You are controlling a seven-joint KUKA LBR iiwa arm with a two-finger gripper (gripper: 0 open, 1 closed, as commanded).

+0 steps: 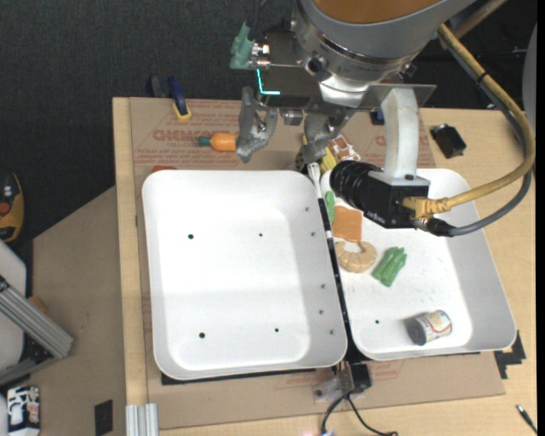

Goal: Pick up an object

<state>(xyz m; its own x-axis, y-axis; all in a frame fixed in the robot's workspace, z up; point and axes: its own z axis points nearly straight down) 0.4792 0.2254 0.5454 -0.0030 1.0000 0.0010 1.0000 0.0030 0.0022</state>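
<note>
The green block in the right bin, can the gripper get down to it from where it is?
Probably yes: the green block lies apart from its neighbours, nothing over it.

Arm (375,21) cropped at top edge; packet (339,153) half hidden behind black camera (375,194).

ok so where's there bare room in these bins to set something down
The left bin has bare floor wall to wall. The right bin is crowded near the divider: orange block, ring, green piece; can sits in front.

Smooth glossy white plastic bins (230,341) sit on matt brown cardboard (136,145).
</note>
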